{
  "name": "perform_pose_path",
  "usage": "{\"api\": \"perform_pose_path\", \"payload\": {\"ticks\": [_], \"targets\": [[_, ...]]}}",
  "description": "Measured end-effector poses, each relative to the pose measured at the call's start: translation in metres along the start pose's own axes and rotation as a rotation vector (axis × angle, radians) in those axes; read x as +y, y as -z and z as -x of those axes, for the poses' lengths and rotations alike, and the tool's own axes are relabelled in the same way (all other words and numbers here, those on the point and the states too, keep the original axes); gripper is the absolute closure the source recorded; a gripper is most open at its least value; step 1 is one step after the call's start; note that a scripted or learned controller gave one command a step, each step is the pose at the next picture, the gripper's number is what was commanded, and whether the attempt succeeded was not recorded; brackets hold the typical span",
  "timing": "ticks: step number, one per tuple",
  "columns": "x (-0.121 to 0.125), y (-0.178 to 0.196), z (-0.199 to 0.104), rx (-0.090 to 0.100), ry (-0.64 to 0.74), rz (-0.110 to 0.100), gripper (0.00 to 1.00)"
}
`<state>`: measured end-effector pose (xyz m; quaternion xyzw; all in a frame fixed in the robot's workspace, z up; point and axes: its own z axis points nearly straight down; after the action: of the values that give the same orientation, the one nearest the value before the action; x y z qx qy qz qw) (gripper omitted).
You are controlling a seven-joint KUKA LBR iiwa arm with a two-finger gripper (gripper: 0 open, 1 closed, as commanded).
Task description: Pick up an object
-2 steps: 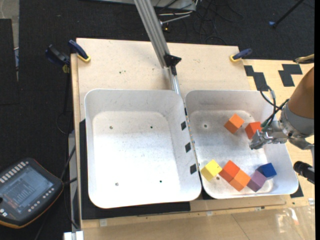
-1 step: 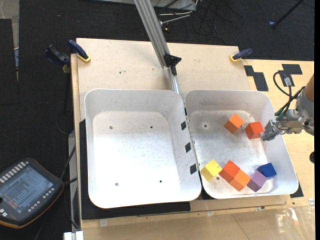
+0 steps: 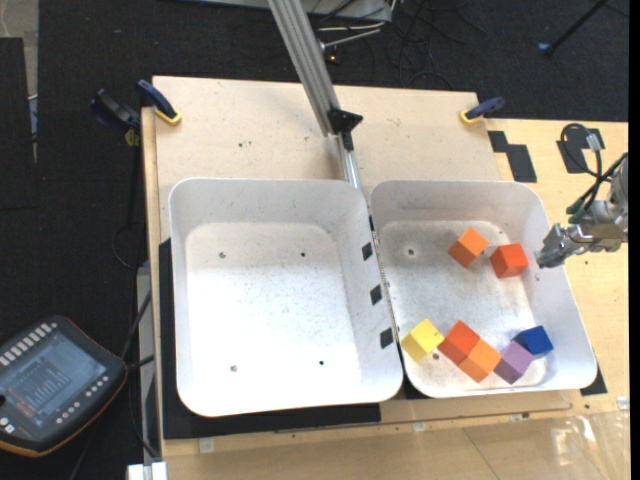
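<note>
Pale wooden bench (image 3: 260, 128), two white bins (image 3: 265, 293) side by side, blue clamps (image 3: 158, 101)

No legible text, labels or numbers; pendant (image 3: 45, 383) screen too blurred.

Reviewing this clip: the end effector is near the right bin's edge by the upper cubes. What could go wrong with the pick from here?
1. The end effector sits at the right bin wall, so it may clip the rim coming down.
2. The red-orange cube lies close to that wall, so it might get pushed rather than gripped.
3. The lower cubes are packed touching, so a grasp there could catch two or slip.
</note>
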<state>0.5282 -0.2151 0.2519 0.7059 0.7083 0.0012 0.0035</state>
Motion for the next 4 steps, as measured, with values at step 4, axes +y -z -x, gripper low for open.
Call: {"api": "perform_pose_path", "payload": {"ticks": [4], "targets": [[0.016, -0.017, -0.202, 0.005, 0.005, -0.007, 1.00]]}}
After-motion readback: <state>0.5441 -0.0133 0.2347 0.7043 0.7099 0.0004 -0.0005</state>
